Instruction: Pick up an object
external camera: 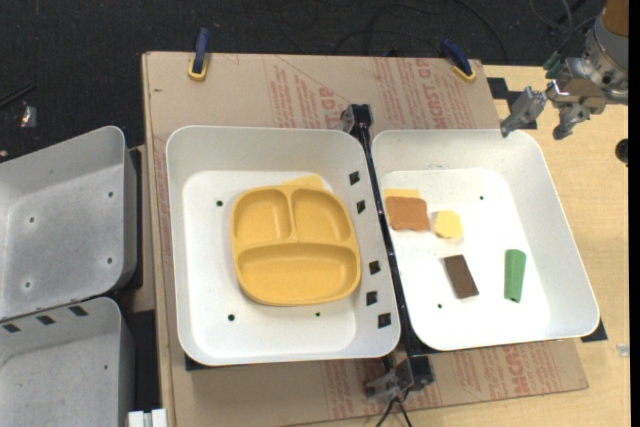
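Observation:
In the right bin [560, 215] lie an orange-brown square piece [407, 213] on a yellow flat piece, a small yellow chunk [448, 225], a dark brown bar [460, 276] and a green stick [514, 275]. My gripper [545, 115] hangs at the upper right, above the bin's far right corner and well away from these objects. Its two fingers stand apart with nothing between them.
The left bin [190, 215] holds a yellow divided tray [296, 245]. Black clips run along the seam between the bins [375, 245]. Two clamps [199, 65] pin the cardboard at the back. White spare bins [60, 215] sit at the far left.

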`<state>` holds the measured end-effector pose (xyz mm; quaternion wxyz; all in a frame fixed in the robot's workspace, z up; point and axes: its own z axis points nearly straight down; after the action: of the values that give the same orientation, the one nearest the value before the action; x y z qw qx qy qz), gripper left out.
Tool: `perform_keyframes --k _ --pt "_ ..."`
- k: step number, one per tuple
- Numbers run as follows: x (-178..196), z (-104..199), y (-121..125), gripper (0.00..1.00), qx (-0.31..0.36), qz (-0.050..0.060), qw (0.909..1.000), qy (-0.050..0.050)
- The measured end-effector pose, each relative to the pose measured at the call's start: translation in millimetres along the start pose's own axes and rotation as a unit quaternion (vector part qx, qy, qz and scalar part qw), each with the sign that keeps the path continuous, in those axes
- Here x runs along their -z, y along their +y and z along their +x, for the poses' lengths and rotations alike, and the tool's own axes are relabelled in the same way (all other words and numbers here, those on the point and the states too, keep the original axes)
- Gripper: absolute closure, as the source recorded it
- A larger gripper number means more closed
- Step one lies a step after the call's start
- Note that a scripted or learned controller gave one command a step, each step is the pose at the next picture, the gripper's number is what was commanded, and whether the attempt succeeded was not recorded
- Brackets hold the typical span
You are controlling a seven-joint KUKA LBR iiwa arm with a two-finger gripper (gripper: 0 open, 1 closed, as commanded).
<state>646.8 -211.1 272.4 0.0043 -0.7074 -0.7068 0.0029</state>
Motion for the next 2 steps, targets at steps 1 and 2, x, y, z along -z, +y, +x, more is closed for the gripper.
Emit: perform_keyframes --k 1,2 --pt "6.6 0.5 2.0 0.0 0.001 -0.005 1.0 -0.001" --pt "-57.1 -1.6 4.3 0.0 0.0 -0.003 1.0 -0.001"
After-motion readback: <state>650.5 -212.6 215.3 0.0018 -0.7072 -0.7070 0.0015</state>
